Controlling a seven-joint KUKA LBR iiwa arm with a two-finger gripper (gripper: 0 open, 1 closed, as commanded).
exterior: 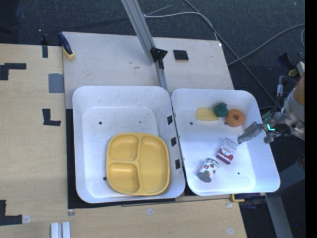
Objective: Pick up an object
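The right bin [247, 182] holds several small objects. A pale yellow piece [206, 114], a dark green lump [220, 108] and an orange ring [235, 117] lie together near its far side. A red and white packet [227, 150] sits mid-bin, and a small can with a red print [208, 169] lies on its side nearer the front. My gripper [258, 134] hovers over the bin's right rim, just right of the packet and below the orange ring. It is open, with nothing between its fingers.
The left bin [89, 113] holds a yellow divided plate [138, 163] in its front half. A slanted metal pole [141, 26] rises behind the bins. Cables trail over the dark floor at the back right.
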